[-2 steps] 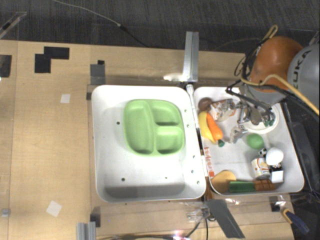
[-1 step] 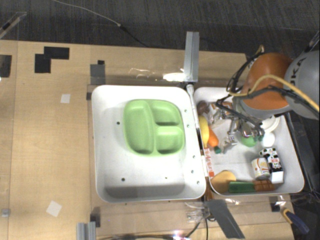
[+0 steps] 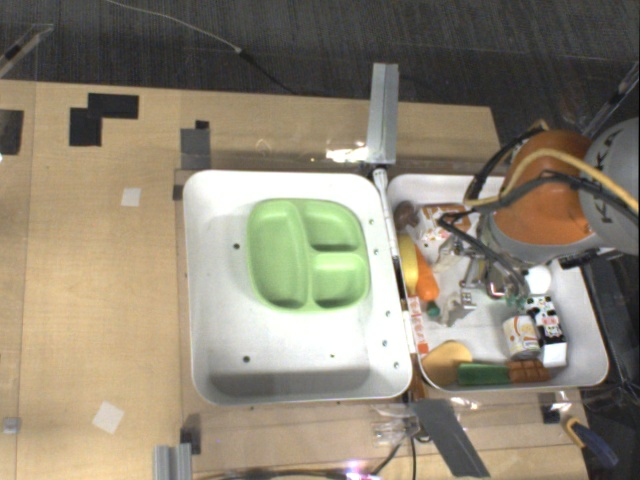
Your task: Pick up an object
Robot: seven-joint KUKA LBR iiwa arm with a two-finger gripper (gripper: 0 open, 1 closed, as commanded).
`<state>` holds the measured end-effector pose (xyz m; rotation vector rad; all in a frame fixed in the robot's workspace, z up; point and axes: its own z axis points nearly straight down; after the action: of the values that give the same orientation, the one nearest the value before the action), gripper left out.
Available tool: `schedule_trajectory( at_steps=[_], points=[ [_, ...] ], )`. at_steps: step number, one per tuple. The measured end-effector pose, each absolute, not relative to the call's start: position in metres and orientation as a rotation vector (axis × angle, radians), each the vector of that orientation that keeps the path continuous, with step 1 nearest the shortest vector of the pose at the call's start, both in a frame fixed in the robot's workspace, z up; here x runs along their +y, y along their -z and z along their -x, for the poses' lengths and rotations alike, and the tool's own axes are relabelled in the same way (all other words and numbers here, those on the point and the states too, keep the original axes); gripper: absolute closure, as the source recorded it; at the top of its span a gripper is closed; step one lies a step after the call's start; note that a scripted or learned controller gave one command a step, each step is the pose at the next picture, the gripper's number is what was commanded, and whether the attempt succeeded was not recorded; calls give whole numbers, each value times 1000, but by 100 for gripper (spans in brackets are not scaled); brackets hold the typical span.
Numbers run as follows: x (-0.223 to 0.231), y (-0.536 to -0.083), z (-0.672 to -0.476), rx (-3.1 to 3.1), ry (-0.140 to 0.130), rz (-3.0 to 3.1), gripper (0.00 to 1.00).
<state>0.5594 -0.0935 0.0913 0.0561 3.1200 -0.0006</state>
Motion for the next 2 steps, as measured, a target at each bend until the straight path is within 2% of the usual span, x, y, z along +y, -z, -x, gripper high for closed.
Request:
schedule_trajectory(
  at_steps=[1, 2],
  points=[
    [-98, -90, -622, 3123, 1, -154, 0],
    [-86, -90, -606, 3107, -1, -328, 0]
  ],
)
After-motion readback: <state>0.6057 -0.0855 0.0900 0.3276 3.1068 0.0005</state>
